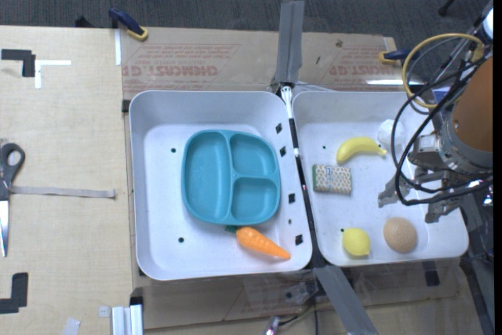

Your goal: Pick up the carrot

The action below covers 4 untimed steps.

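Carrot point(263, 243) is seen lying in the left bin point(149, 192), touching the tray's point(231, 176) front edge. Gripper point(423, 204) is held over the right bin point(447, 247), grasping nothing; the approach is judged not yet begun.

arm point(471, 118): I see an orange band over a grey metal wrist | cables point(423, 74): black and yellow loops bulging off its 10 o'clock side | gripper point(412, 198): I make out grey and black metal fingers with dark brackets | finger spacing: I can't tell
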Each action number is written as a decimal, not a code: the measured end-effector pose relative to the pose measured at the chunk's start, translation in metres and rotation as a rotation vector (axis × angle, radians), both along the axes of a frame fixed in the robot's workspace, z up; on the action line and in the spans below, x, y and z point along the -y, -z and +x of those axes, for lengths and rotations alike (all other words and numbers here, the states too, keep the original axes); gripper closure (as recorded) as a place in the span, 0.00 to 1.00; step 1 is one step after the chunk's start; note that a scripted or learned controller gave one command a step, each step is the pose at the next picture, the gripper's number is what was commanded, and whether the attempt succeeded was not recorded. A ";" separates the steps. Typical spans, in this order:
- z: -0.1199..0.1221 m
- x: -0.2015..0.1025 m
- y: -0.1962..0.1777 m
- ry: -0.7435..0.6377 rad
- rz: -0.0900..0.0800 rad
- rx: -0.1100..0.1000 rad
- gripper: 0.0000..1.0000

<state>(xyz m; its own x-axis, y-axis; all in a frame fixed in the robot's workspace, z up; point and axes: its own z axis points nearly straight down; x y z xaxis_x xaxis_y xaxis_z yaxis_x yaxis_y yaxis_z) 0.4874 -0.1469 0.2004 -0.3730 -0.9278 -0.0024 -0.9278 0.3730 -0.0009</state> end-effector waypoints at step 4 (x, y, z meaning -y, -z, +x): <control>0.005 0.067 0.072 0.191 0.000 0.003 0.00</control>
<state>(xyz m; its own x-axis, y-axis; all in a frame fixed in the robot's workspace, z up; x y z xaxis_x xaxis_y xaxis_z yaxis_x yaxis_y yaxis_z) 0.4924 -0.2143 0.1279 -0.5420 -0.8404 -0.0036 -0.8403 0.5420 -0.0033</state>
